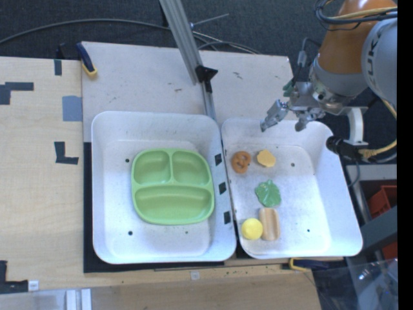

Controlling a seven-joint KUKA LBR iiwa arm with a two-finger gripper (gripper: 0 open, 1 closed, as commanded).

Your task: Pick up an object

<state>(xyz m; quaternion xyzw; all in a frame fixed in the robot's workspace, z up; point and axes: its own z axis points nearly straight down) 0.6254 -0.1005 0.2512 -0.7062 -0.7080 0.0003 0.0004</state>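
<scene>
Claw (pixel 284 123) hangs spread open with nothing between its fingers, above the twelve o'clock rim of the right bin (pixel 342 199). Five small items lie in that bin — a brown round piece (pixel 241 161) and a yellow-orange piece (pixel 266 158) just beside each other toward eleven o'clock, a green leafy toy (pixel 268 193) near the centre, and a yellow ball (pixel 251 228) touching a hot-dog bun (pixel 270 224) toward seven o'clock. Left bin (pixel 103 192) carries a green divided plate (pixel 172 186) — three compartments, lying flat. Both bins rest on the tabletop (pixel 142 76).
</scene>
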